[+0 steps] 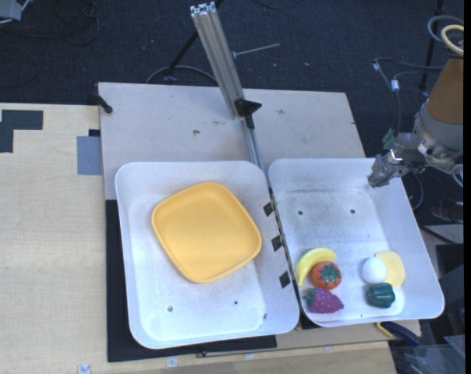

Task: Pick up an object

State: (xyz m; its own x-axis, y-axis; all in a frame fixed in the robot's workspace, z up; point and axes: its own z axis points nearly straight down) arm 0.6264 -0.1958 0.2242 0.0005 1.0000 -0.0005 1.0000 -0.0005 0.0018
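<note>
My gripper point(381, 170) hangs over the far right corner of the right bin point(337, 201), nothing visible in it. How far it stands open, I cannot tell at this scale.

The candidate objects cluster along the bin's near edge, well apart from my gripper, toward the camera and slightly left. In one group sit a yellow banana point(313, 260), curved, a red tomato point(326, 275) and purple grapes point(326, 301), knobbly. Nearer my side lie a smooth white egg point(373, 269), touching a pale yellow piece point(393, 265), and a green pepper point(380, 294).

All appear glossy moulded plastic. The left bin point(142, 209) holds a square yellow plate point(206, 231).
</note>
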